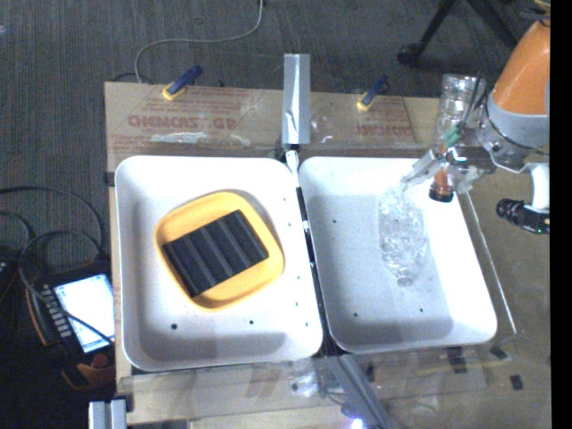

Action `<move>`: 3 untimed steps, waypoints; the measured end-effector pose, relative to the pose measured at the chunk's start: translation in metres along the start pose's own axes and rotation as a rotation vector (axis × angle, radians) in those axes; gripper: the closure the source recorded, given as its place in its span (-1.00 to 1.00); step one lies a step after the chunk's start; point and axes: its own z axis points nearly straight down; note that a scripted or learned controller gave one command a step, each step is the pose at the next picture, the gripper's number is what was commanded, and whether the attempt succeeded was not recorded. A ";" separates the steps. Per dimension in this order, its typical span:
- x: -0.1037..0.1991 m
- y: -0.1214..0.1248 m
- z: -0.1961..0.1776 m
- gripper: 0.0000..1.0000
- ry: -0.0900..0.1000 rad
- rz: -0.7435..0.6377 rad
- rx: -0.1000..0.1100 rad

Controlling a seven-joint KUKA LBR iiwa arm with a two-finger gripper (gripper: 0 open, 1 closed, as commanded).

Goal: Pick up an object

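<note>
A crumpled clear plastic bottle lies lengthwise in the right bin, in its upper middle. My gripper hangs over the bin's far right corner, just above and to the right of the bottle's top end. A small orange-brown piece sits right under the gripper; I cannot tell what it belongs to. In the left bin rests a yellow rounded-square object with a black ribbed top.
The grey arm with its orange band enters from the upper right. A metal post stands behind the seam between the bins. Two blue-and-yellow clamps hold the cardboard backing. A handheld screen device and cables lie on the floor at left.
</note>
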 end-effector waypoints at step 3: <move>-0.007 -0.015 0.120 1.00 0.011 -0.216 -0.017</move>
